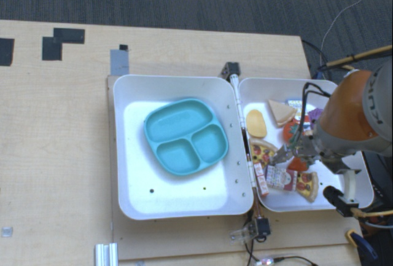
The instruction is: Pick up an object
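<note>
Camera view from above shows a light wooden table (55, 136) bearing two shallow white plastic bins side by side. Taking the left bin (123, 197) as the landmark: inside it, slightly toward its upper right, lies a turquoise three-compartment plastic plate (186, 136), flat on the bin floor and clear of the walls. Directly to the right of the left bin, touching along the shared rim, sits the right bin (261, 89), which carries a cluster of small toy food items. Nearest the left bin is a yellow oval piece (256, 123); farther right and slightly higher lies a tan wedge shaped like a sandwich half (282, 112). Below the yellow piece lies a pizza-slice shaped item (262, 150), and below that a red and white packet (279, 177) with a second pizza-like slice (307, 185) just beside it on the far side from the left bin. The grey arm with its orange band (347, 112) reaches across the far side of the right bin, and the gripper (290, 154) sits low over the cluster, between the pizza-slice item and a small red object (297, 164). Whether the fingers are spread or pressed together cannot be determined, and no item is visibly between them.
</note>
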`<state>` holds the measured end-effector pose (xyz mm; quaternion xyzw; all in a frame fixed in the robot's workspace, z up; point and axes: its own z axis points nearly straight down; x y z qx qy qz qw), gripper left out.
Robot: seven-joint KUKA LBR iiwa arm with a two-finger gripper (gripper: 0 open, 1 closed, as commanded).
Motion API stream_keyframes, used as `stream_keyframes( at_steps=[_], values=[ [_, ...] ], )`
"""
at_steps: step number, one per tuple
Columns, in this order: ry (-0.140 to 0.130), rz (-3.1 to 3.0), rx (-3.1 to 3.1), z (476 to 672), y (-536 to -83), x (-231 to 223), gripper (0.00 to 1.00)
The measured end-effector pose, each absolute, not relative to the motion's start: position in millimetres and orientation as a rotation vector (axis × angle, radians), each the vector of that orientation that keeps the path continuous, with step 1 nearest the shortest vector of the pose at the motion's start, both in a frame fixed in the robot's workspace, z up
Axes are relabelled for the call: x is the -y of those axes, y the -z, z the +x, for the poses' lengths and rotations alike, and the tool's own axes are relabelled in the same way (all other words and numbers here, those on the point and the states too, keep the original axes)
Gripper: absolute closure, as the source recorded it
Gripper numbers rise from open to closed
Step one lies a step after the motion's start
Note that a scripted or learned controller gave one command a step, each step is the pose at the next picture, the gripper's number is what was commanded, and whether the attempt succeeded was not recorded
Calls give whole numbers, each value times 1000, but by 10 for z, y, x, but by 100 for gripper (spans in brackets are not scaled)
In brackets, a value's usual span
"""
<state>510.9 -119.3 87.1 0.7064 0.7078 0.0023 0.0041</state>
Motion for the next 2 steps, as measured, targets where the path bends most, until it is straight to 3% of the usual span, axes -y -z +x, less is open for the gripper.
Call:
stream_keyframes(
  at_steps=[1, 2],
  values=[
    [-14, 2209, -2215, 5134, -987, 1189, 100],
    [-6, 2214, -2226, 5521, -2213, 341, 100]
  ],
)
